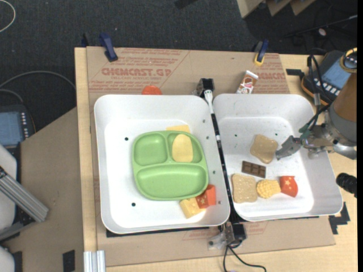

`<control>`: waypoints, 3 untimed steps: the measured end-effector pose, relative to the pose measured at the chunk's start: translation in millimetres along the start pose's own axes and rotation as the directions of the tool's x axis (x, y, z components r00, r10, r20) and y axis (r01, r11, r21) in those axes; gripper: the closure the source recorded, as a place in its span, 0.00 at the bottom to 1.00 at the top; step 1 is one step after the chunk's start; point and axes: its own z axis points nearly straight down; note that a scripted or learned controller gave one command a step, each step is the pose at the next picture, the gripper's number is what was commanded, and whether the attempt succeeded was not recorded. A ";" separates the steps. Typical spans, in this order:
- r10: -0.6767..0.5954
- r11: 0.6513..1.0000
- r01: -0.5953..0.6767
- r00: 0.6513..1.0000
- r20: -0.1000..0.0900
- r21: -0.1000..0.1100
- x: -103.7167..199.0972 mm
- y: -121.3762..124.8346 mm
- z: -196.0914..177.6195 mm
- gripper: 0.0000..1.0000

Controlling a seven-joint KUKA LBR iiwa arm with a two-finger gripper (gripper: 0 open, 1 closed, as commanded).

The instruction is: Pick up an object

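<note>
Tan and flat, a bread-shaped toy slice (264,147) lies in the right white bin (283,109), with the grey two-finger gripper (286,149) low just beside its right edge. The fingers look slightly parted and hold nothing. This reads as the approach step, the grasp not yet made. Next the fingers need to straddle the slice and close, avoiding the small brown chocolate bar (253,168) just below it.

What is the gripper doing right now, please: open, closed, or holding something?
Gripper: over the right bin, beside the tan cracker; open or closed cannot be told.
</note>
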 end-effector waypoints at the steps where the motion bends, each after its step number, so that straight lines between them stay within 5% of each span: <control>1: -0.009 1.000 0.009 1.000 -0.002 -0.002 69.2 82.1 96.5 0.00; 2: 0.003 1.000 -0.003 1.000 0.001 -0.007 1.5 52.5 98.0 0.00; 3: 0.001 1.000 -0.001 1.000 0.007 -0.012 2.0 54.1 86.5 1.00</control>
